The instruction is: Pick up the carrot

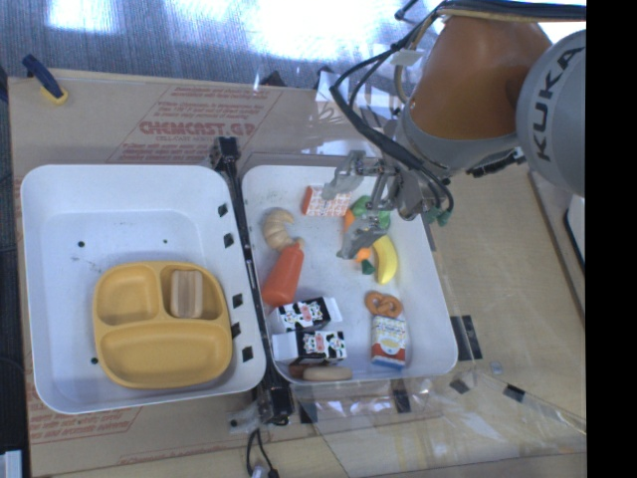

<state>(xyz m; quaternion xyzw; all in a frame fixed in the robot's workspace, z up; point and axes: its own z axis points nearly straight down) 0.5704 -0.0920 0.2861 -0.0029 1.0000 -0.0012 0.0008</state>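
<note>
The carrot is a small orange piece with a green top. It lies in the upper right part of the right bin, mostly covered by the gripper. My gripper hangs low right over it, reaching in from the upper right, its metal tip pointing down-left beside a yellow banana. I cannot tell from here whether the carrot is held.
The right bin also holds a croissant, an orange-red bottle, a small carton, a pretzel, two milk cartons, a juice box and a sausage. A yellow divided tray sits in the left bin.
</note>
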